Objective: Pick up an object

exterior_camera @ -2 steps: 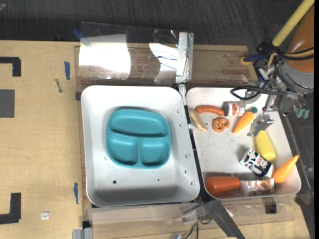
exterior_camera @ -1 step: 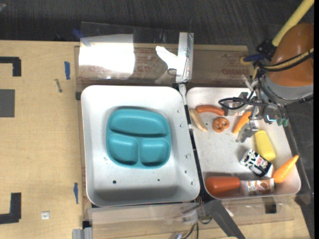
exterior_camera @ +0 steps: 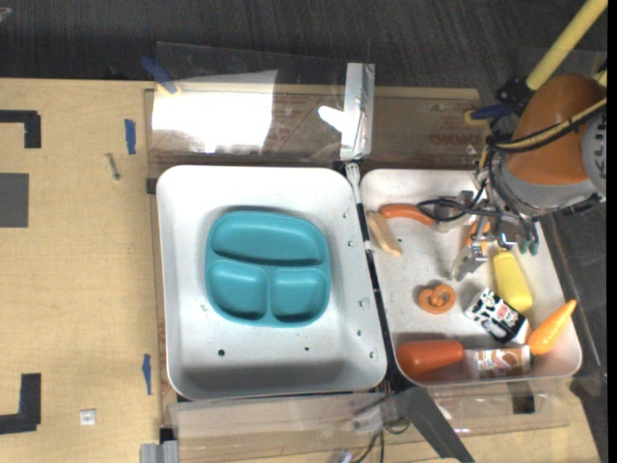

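My gripper [exterior_camera: 470,255] hangs low over the upper middle of the right bin [exterior_camera: 405,186], below the grey arm with its orange band [exterior_camera: 554,143]. Just to its right lies a yellow oblong object [exterior_camera: 511,280]. A small round orange piece [exterior_camera: 437,298] sits below and to the left of the gripper. An orange-handled tool [exterior_camera: 410,213] lies to the left, near the bin's top. A black-and-white object [exterior_camera: 494,314], an orange carrot shape [exterior_camera: 551,326] and a red bottle [exterior_camera: 434,357] lie along the bin's lower part. I see nothing held.
The left bin [exterior_camera: 183,355] holds a teal divided plate [exterior_camera: 268,265]. A beige piece [exterior_camera: 386,239] leans by the right bin's left wall. Cables [exterior_camera: 453,205] trail near the wrist. A clear panel [exterior_camera: 251,114] stands behind the bins.
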### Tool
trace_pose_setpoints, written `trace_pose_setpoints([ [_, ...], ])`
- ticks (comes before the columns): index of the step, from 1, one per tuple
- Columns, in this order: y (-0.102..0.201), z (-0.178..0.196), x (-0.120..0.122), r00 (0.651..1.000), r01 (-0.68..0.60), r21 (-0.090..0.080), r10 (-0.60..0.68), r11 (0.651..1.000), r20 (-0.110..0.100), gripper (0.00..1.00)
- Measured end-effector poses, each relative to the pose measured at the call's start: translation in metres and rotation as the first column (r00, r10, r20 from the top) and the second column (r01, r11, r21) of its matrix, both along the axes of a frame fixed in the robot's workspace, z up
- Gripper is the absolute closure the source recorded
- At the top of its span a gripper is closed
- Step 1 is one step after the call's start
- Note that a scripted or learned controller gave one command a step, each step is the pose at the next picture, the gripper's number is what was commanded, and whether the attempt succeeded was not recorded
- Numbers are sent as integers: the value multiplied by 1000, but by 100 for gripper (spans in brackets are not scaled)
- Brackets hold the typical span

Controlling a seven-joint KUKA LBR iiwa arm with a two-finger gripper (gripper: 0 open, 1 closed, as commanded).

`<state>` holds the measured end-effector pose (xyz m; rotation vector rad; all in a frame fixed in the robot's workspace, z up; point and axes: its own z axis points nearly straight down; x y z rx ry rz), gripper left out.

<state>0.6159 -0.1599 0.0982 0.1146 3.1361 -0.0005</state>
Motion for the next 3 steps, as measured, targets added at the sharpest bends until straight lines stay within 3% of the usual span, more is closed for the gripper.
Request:
trace_pose_setpoints([
  [1,14,-9,-7,1000,-27,-2,27,1000,7,0],
  [2,48,-8,-67,997,77,1,-77,997,8,0],
  [3,4,60,-91,857,-515,-6,515,857,5,0],
])
